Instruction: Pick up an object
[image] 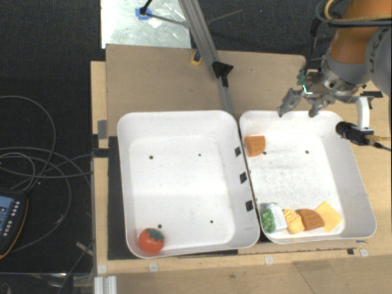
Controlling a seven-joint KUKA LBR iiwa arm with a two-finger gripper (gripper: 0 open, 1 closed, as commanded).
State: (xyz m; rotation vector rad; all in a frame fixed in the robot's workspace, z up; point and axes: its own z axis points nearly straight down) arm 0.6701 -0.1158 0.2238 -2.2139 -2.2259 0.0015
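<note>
Hand (301, 109) spread apart and holding nothing, above the right bin's (361, 192) far rim, orange block (255, 144) nearby.

no words to read, no numbers, no labels, no signs, nothing written on the bins, the bench or the arm
</note>
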